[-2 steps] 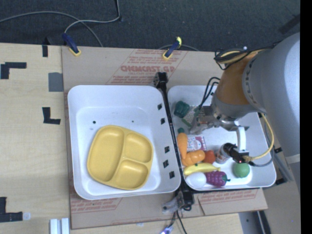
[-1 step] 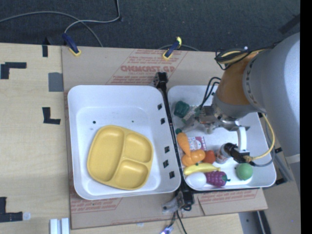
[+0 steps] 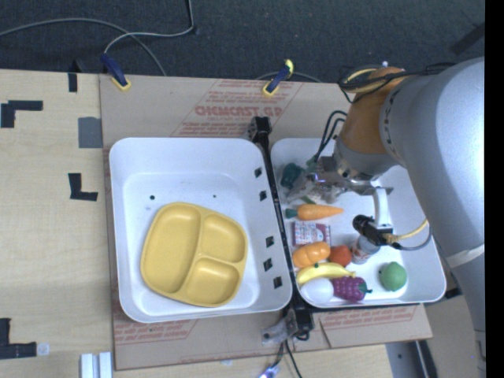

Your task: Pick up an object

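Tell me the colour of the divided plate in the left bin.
Yellow; the divided plate shows best in the camera view.

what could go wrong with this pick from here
1. The toys in the right bin sit packed together: the carrot, the red packet and the banana nearly touch, so the pincer could nudge or catch a neighbour.
2. The pincer hangs near the divider between the bins, above the carrot, so a descent there might clip the bin wall.
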Available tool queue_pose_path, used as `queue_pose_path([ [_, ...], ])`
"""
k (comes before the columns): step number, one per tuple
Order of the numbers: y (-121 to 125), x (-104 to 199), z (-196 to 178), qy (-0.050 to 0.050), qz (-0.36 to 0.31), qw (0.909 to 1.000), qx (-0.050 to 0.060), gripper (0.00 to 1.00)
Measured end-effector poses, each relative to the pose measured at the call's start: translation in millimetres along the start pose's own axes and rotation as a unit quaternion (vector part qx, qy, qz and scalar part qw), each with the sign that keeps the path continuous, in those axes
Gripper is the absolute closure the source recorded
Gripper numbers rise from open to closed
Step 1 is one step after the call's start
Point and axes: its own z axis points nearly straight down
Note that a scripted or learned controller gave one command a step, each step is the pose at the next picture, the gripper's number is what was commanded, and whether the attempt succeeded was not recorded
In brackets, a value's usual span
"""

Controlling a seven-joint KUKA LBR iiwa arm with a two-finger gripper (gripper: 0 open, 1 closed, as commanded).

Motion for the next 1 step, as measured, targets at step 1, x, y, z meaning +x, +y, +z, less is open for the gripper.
queue_pose_path([
  [1,37.7,-5.4,3.3,0.005,-0.003,0.9998,0.018,0.0],
])
